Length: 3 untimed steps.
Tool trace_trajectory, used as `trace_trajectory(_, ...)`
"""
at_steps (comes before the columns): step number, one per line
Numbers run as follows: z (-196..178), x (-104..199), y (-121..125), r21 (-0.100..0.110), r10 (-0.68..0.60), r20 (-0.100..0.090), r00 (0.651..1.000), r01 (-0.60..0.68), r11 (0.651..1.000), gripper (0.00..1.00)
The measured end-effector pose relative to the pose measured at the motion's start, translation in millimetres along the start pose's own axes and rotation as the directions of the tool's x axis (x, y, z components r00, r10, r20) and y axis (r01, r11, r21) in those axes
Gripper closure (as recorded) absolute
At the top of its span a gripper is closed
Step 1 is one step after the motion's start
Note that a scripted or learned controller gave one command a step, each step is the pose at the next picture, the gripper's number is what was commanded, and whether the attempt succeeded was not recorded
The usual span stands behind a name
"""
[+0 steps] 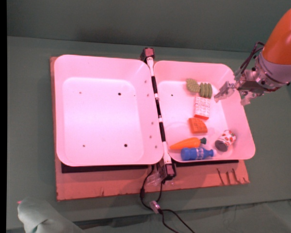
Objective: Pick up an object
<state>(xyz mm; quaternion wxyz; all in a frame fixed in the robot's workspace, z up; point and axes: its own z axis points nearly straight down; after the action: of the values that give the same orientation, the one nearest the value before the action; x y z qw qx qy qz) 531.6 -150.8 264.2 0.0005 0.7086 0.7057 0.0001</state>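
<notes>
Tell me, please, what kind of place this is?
Probably a robot grasping test bench in a lab: a KUKA arm reaches over two white bins, and the right bin holds toy items like a carrot and bottle.

No legible text, patterned can (225,141) and blue bottle (197,153) labels too small — unreadable

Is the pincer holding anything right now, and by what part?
Nothing is held. The pincer hangs open above the right bin's right edge, apart from the toys lying in it.
</notes>
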Motion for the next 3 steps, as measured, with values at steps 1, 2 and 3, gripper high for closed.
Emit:
trace_trajectory(1, 0, 0, 0, 0.0, 0.0, 0.0, 1.0, 0.0, 1.0, 0.0)
trace_trajectory(2, 43, -8, -3, 0.005, 0.002, 0.0, 1.0, -0.002, 1.0, 0.0)
trace_trajectory(3, 85, -4, -6, 0.005, 0.0, -0.001, 1.0, 0.0, 1.0, 0.0)
